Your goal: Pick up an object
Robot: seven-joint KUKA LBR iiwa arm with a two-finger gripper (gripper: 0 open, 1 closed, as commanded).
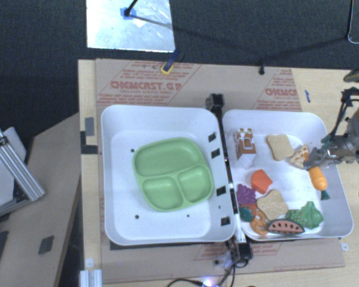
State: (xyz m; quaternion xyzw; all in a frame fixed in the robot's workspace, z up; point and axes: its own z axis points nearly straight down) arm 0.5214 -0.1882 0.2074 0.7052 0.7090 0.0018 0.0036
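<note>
I am in the approach step, nothing lifted yet. Nearest lie the watermelon slice (285, 226) and broccoli (305, 214) in the right bin (335, 160); the carrot (318, 177) sits just beside my gripper (316, 157) at its right side. Next calls for a descent squarely over it. I cannot tell how my jaws stand. Left, the green tray (170, 173); far off, a dark floor (36, 28)

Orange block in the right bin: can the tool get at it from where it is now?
Probably yes. The orange block lies in an open spot mid-bin, nothing on top. The tool sits by the bin's right side, near the carrot; only bare bin floor lies between.
</note>
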